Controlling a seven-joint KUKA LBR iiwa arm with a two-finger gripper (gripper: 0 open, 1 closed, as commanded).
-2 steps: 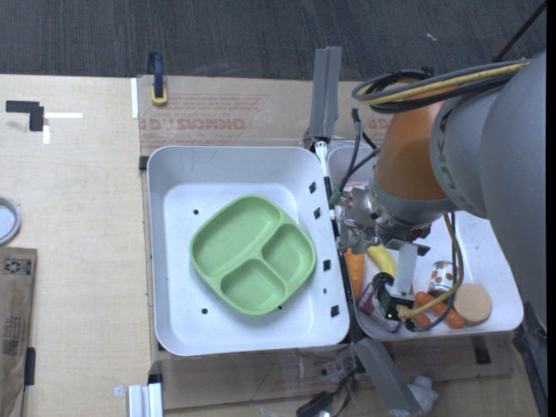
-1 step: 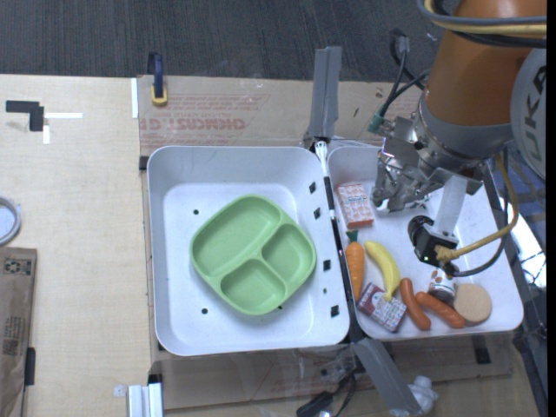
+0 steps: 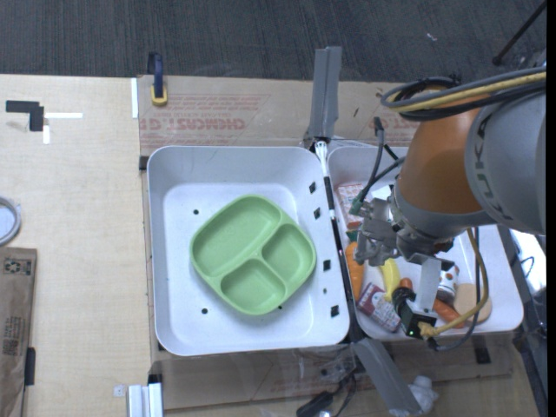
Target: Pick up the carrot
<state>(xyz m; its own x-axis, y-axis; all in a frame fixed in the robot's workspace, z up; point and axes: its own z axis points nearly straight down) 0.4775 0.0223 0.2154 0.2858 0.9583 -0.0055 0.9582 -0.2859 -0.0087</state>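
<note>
In the right bin [image 3: 508,307], an orange piece that looks like the carrot [image 3: 352,264] lies against the left wall, partly hidden by the gripper. The gripper [image 3: 375,248] hangs low over that spot, under the grey wrist and the orange band [image 3: 439,176]. Whether anything is held is hidden by the wrist.
The left bin [image 3: 169,233] holds a green divided plate [image 3: 252,254]. The right bin also holds a yellow item [image 3: 391,276], a red packet [image 3: 373,301], another orange piece [image 3: 446,309], a tan slice [image 3: 476,302] and a printed packet [image 3: 352,198]. Cables trail from the arm.
</note>
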